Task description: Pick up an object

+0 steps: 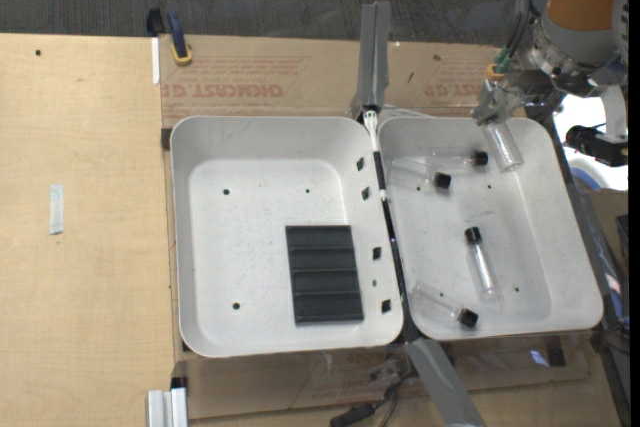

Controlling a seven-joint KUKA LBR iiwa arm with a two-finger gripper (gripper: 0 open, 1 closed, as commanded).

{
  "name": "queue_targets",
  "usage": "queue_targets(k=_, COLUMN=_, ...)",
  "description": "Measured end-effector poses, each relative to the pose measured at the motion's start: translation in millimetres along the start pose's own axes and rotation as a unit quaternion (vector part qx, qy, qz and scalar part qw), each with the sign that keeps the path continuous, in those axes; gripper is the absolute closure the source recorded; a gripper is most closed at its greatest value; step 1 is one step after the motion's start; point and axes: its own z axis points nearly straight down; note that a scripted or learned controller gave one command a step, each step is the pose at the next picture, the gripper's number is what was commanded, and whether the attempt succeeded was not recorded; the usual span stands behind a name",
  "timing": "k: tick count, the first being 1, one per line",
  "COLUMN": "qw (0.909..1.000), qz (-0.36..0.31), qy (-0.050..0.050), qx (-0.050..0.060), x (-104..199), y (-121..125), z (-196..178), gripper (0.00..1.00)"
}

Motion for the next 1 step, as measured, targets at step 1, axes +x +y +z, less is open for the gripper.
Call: queue_targets(k=1, qw=0.9999, qz=0.015, qy=0.0, qx=0.0, x=6.9, y=0.7, z=2.8, gripper=1.0)
